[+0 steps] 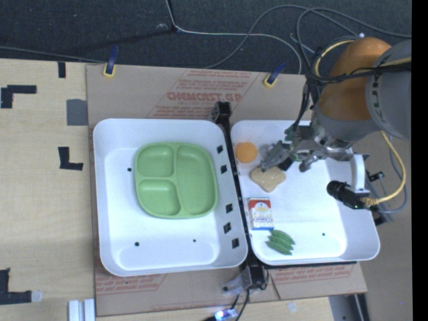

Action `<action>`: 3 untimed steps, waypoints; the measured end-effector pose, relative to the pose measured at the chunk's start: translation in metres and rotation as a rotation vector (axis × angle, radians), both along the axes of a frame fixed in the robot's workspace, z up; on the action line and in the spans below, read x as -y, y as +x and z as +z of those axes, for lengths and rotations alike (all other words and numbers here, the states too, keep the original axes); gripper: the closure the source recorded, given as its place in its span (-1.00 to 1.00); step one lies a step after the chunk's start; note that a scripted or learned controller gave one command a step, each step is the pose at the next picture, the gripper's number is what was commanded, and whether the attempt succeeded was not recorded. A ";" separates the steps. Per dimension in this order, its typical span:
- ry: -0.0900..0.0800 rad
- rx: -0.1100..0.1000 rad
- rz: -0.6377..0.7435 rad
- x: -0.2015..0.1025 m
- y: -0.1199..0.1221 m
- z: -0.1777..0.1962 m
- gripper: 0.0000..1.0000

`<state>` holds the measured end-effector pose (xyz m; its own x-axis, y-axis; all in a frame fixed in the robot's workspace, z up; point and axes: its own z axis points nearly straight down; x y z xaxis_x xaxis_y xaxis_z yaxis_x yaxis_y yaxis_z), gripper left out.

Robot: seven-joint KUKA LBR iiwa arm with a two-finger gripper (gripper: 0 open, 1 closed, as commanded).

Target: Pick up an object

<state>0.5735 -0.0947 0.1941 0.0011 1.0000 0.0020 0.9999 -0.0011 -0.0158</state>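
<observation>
Beige lump [267,177] in right bin [334,243], far-left part, orange ball [246,152] just beyond. Gripper [279,158] directly over lump, fingers spread, nothing between them. Approach step; next: descend, close squarely.

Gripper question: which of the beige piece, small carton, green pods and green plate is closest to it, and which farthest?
From the gripper:
1. Beige piece, just below it.
2. Small carton, lower in that bin.
3. Green pods, near the front edge.
4. Green plate, in the other bin.
</observation>
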 end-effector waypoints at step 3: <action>-0.003 0.009 0.001 0.006 -0.006 -0.084 -1.00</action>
